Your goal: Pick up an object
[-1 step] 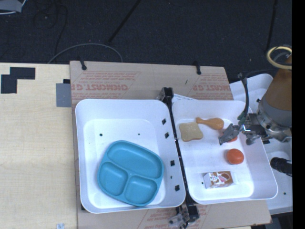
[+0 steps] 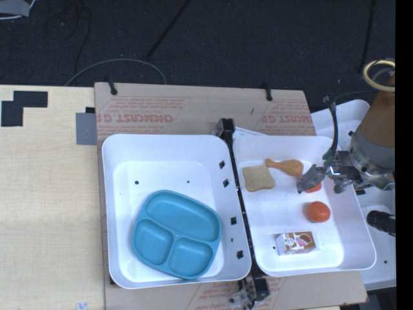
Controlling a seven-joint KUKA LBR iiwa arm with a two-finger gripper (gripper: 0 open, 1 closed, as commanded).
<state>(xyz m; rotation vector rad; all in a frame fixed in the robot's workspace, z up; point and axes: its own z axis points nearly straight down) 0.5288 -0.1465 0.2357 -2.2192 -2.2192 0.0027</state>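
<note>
My gripper (image 2: 310, 179) reaches in from the right and hangs over the right part of the right bin (image 2: 352, 250). Just under its tip a small red-orange object (image 2: 314, 187) peeks out, mostly covered by the gripper. A red-orange ball like a tomato (image 2: 317, 212) lies just below and to the right of the gripper. To the gripper's left lie a toy drumstick (image 2: 285, 166) and a tan slice of bread (image 2: 259, 179). A small printed packet (image 2: 295, 243) rests near the bin's front edge.
The left bin (image 2: 122, 154) holds a blue divided plate (image 2: 176, 233). A black divider (image 2: 233, 199) runs between the two bins. The arm's grey body with its orange band (image 2: 381, 134) stands at the right edge. Cardboard (image 2: 193, 112) lies under the bins.
</note>
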